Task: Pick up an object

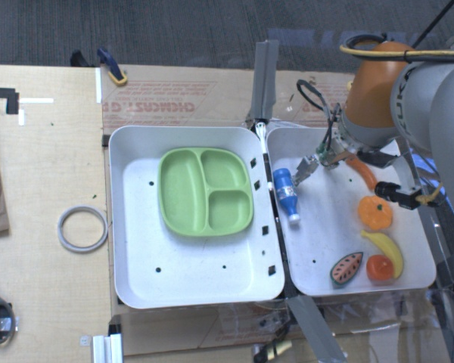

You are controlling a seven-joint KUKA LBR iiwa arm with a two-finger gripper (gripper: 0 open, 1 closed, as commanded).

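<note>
Blue plastic bottle [285,193] lies in the right white bin [318,267]. Just beside it, the hand [309,166] hovers with fingers spread, holding nothing.

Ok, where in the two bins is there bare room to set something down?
Left bin: bare floor in front of the green plate. Right bin: a patch between the blue bottle and the watermelon slice. Its right side is crowded: orange, banana, tomato.

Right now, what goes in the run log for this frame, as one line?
gripper: over right bin, nothing held | nearest: blue bottle | left bin: green plate
</note>
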